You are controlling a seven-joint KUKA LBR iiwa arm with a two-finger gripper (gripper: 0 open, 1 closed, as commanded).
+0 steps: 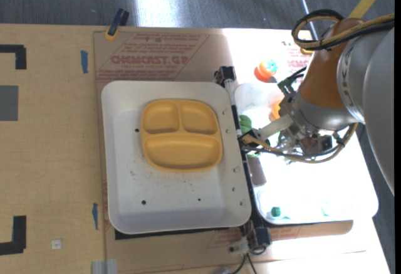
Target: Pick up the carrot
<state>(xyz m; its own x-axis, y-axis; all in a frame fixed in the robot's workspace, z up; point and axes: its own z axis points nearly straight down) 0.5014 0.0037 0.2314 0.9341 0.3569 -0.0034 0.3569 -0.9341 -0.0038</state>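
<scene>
An orange toy with a teal-green tip, which looks like the carrot [266, 70], lies at the far end of the right bin [313, 219]. The arm's grey and orange wrist hangs low over the middle of that bin, nearer the camera than the carrot and apart from it. The gripper [294, 144] sits under the wrist among cables, its tip hidden in the glare. A smaller orange patch [276, 102] shows at the wrist's left edge; I cannot tell what it is.
The left bin [119, 204] holds a yellow divided plate [182, 135]. A green item [244, 122] lies by the wall between the bins. A small green piece [276, 211] rests near the right bin's front. The right bin is washed out by bright light.
</scene>
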